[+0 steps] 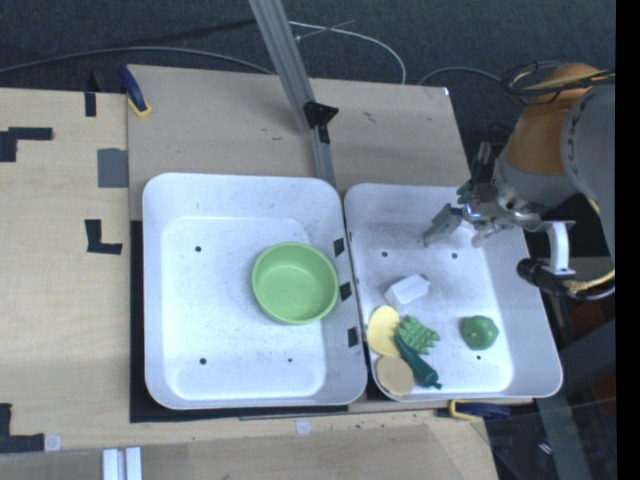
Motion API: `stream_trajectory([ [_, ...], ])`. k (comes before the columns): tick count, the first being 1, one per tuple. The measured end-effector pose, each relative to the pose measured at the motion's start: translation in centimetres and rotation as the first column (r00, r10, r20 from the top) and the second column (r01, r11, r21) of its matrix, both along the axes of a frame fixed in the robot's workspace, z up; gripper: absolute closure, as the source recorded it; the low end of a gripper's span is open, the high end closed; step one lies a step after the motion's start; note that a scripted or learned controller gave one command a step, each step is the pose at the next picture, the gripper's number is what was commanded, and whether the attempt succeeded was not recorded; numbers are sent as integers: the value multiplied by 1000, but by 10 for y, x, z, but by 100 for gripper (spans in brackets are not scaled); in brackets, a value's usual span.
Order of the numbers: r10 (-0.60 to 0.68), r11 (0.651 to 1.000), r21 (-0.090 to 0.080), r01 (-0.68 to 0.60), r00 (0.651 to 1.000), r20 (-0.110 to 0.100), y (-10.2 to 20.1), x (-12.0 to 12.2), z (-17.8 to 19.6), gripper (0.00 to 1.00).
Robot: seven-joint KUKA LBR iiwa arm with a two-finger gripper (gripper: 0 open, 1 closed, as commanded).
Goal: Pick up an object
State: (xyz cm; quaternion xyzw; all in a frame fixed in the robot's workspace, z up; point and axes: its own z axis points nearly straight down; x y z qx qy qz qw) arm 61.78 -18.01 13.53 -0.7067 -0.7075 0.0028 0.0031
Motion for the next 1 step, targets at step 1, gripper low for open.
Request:
stream_trajectory([
  [1, 1, 1000, -2, -1, 1000, 5, 1, -1, -50, 0],
])
